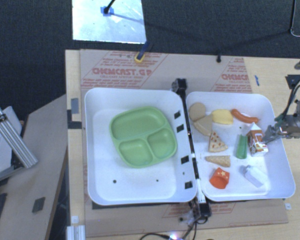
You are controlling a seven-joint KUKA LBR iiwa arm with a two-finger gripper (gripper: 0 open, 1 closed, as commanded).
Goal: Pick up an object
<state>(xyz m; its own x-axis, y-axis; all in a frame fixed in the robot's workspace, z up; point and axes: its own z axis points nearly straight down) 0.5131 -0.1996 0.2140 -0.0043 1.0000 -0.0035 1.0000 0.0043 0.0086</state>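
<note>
Your gripper (pixel 268 134) reaches the carton (pixel 257 140) in the right bin (pixel 280 184); whether it grips, you cannot tell. Next: confirm hold, then lift straight.

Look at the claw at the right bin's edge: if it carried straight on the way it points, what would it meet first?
Most likely the small orange-and-white carton, which lies right at the claw tips; the green block comes next. Depth is hard to judge from above.

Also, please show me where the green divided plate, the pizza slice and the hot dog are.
green divided plate (pixel 127 126): camera view, on the bare floor of its large compartment.
pizza slice (pixel 217 143): camera view, on the middle of the topping.
hot dog (pixel 245 117): camera view, on the middle of the sausage.
</note>
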